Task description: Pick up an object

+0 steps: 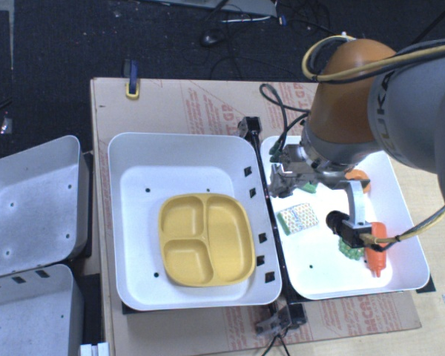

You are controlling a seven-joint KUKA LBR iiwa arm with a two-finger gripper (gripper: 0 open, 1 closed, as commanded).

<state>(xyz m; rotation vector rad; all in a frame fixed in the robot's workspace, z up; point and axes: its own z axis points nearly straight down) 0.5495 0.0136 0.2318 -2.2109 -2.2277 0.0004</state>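
The likeliest pick here is the small green-and-white packet [297, 217]. It's lying flat on the floor of the right bin [322, 269], just below the pincer [284, 178] in the camera view and a touch toward the arm's side. The pincer is hanging low at the bin's inner wall, and the bulky wrist is covering most of it, so I honestly can't tell whether it's spread or pressed together. Nothing is showing in its grip.

Further out on the arm's side of the pincer, an orange piece [377, 256] and a green bit [348, 250] are sitting close together near the bin's far corner. On the pincer's other side, across the divider, a yellow divided plate [206, 237] is lying in the left bin [133, 199]. Both bins are resting on the brown surface [178, 99].

I'm reading this as the approach step, with no grab made yet. The next move is calling for a small shift over the packet and a clean straight drop. It's looking flat and thin, so catching an edge could be fiddly.
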